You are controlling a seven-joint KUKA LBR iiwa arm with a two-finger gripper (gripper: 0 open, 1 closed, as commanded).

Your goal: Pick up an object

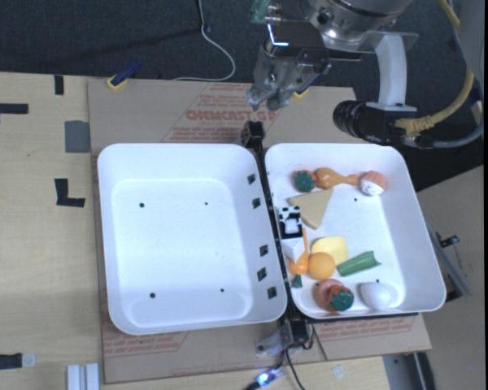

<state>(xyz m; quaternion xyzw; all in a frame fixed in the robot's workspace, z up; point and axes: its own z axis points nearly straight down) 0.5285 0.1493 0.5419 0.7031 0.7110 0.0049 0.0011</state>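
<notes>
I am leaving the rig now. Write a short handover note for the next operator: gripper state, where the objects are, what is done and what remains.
Gripper: raised above the far edge of the bench, near the divider between the bins; nothing visible between its fingers.
Objects: all in the right bin. Tan wedge, yellow block, orange ball, green piece, white egg shape, and several more small toys at the far and near ends.
Left bin: no objects seen.
Done: no pick yet.
Left: descend into the right bin, grasp one object, lift.
</notes>
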